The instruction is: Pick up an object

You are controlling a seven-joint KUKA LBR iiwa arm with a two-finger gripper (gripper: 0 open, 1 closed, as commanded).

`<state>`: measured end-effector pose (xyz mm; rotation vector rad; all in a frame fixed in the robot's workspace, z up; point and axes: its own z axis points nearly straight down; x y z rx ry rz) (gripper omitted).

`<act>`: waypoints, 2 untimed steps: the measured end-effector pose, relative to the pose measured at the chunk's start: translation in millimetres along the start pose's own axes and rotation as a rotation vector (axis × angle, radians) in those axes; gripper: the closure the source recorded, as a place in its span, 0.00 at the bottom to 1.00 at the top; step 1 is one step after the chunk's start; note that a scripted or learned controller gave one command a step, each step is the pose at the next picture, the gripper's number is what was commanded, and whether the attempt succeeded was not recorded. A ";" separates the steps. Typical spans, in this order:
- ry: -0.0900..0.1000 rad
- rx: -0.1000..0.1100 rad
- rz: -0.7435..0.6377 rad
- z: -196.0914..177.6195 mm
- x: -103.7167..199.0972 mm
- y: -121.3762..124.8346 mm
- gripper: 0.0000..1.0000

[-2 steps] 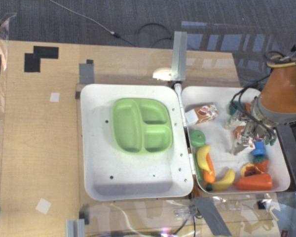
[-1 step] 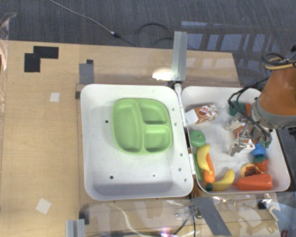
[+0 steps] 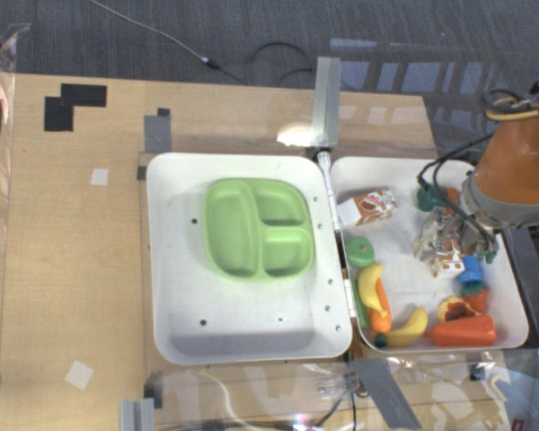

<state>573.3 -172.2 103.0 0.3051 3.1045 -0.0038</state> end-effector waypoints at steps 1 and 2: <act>-0.002 0.000 -0.071 -114.4 -88.8 11.7 1.00; 0.010 -0.001 -0.070 -108.0 -86.2 11.4 0.00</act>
